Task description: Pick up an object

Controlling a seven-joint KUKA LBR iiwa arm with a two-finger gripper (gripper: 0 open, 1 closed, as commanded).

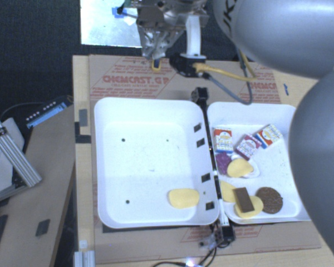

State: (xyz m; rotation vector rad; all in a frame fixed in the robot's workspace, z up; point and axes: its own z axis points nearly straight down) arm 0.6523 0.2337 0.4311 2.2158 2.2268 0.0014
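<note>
Gripper (156, 53) sits high beyond the bins, over the cardboard (128, 78); fingers look pinched together on nothing. Nearest loose target: yellow chip (183, 198), flat in the left bin (108, 149), front-right corner. Probably light, thin, brittle, so pinch across its edges.

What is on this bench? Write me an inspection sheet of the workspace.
Surface: brown board printed in red, bearing the left bin and right bin.
Job's things: yellow piece in the left bin; small packets, yellow chips, brown block and dark round cookie in the right bin.
Clutter: nothing seen.
Grippers: hand raised beyond the bins' far edge, nothing seen between its fingers.
Cables: yellow cable and grey cable at the far side.
Surroundings: aluminium rail on the left.
</note>
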